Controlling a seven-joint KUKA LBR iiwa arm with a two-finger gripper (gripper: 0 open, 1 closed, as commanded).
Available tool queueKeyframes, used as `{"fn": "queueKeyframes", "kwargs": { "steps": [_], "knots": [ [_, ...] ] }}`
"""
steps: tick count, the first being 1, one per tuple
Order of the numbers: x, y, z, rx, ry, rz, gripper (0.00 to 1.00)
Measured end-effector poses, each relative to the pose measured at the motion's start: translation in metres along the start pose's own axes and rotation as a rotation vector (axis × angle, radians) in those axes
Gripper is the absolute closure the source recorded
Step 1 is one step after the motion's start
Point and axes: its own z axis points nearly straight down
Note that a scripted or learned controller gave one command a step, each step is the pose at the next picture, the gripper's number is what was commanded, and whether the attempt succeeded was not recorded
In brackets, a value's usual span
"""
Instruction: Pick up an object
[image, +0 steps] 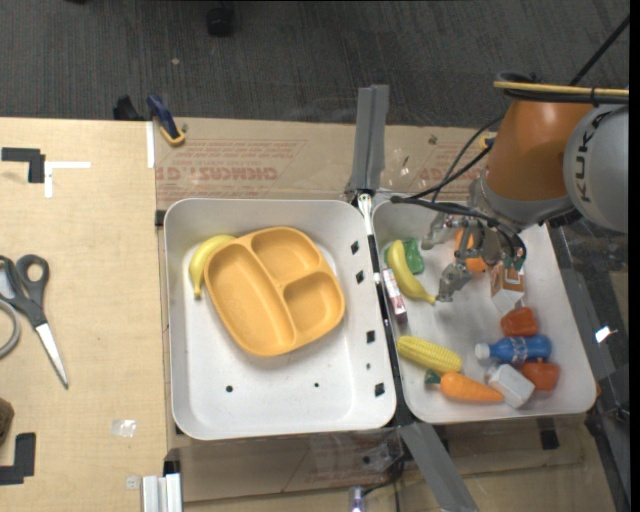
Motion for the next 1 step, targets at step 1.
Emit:
{"fn": "queueKeyframes", "kwargs": {
  "steps": [1],
  "knots": [
    [-0.0019,-0.0002,-0.0109,0.002,-0.006,-0.001,1.00]
  ]
}}
